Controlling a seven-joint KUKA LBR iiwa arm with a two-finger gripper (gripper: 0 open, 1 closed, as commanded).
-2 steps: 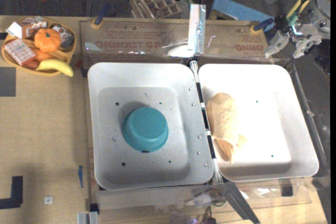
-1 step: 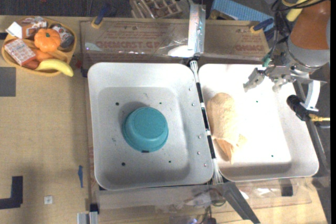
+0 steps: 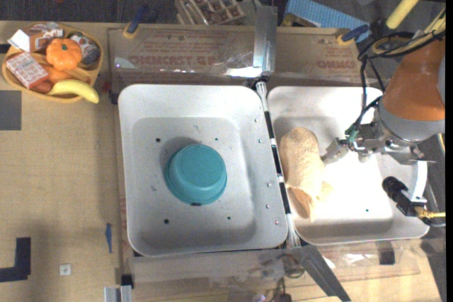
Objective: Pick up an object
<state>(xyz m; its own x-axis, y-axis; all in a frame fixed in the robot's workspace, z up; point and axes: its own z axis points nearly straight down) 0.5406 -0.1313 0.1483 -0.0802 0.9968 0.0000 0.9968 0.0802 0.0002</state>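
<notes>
tan crusty bread loaf point(image 3: 303, 165) lies by the hand point(image 3: 334, 152), grip state unclear.

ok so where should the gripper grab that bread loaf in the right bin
Grip the loaf across its narrow width near the middle, coming straight down from above. It lies flat and elongated along the right bin's left wall, so the fingers should straddle its short axis. The wall side looks tight, which may crowd one finger. The gripper sits just beside its right flank, so probably only a short shift is needed.

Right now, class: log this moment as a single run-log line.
hand: in right bin, beside bread loaf | hold: none seen | teal bowl: upside down, left bin | pick: not done
</notes>
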